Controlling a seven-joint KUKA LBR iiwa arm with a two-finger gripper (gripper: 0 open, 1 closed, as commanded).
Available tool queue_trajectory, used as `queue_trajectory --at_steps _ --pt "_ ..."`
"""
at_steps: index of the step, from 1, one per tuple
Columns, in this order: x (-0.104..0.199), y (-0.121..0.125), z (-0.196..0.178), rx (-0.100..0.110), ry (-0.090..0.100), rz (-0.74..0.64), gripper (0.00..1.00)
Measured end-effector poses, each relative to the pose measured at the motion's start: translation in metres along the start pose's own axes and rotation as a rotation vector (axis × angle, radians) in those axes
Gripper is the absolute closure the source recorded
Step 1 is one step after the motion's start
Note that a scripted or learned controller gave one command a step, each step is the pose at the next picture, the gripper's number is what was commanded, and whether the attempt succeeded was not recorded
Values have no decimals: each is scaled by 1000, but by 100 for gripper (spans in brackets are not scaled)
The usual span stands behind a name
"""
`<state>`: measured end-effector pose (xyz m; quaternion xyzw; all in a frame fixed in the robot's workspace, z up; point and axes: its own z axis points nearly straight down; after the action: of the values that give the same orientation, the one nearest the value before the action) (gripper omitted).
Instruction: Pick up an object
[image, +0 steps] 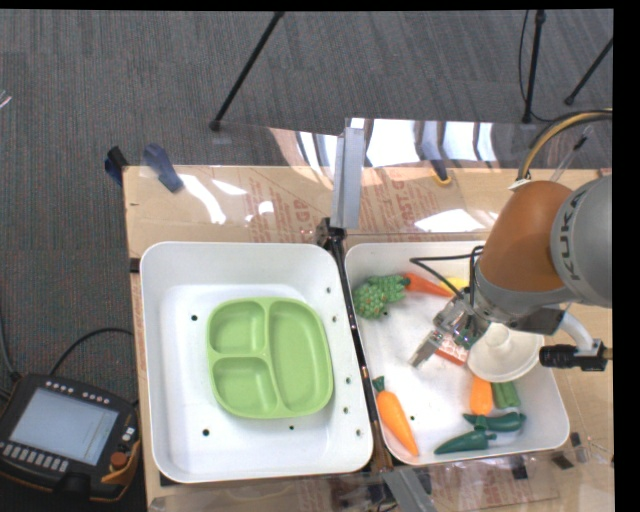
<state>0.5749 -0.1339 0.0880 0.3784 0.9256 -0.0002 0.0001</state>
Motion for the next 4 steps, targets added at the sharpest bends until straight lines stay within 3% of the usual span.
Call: queue_trajectory --at_steps 1,2,3,4 --pt "48 -62 1 0 6 38 0" --pt "48 -62 -7 0 9 39 100" --pt "71 -33 2 1 4 6 100" --pt "-14 14 0 -2 0 81 100"
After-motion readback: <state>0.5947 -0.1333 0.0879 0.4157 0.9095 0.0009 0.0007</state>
